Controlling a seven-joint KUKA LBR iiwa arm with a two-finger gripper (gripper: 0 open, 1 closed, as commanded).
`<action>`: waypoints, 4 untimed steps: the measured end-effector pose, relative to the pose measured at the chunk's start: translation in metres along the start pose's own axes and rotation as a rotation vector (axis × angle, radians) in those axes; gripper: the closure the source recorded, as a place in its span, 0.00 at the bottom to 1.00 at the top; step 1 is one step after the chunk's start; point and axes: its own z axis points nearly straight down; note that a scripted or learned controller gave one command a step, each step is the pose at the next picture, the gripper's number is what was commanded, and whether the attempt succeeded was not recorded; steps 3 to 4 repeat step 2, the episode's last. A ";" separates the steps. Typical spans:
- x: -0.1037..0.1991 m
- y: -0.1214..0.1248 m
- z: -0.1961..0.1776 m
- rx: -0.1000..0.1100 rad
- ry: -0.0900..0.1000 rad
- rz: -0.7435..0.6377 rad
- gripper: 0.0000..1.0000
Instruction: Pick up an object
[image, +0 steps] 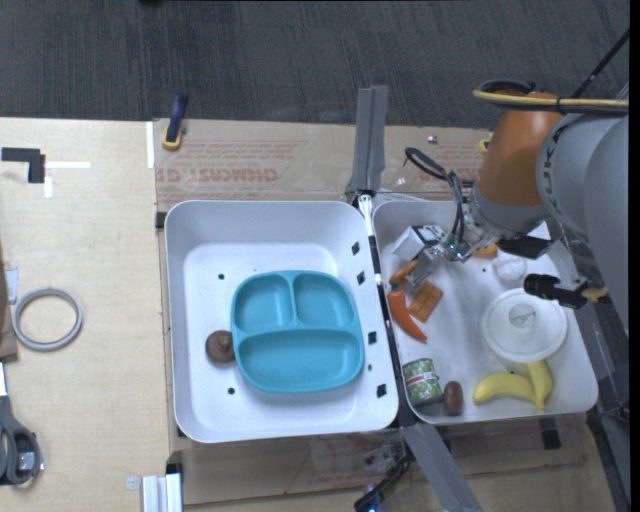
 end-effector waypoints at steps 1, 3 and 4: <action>0.013 -0.017 0.000 -0.003 -0.001 0.065 0.00; -0.013 0.016 0.002 0.012 0.006 0.054 0.00; -0.013 0.016 0.002 0.012 0.006 0.054 0.00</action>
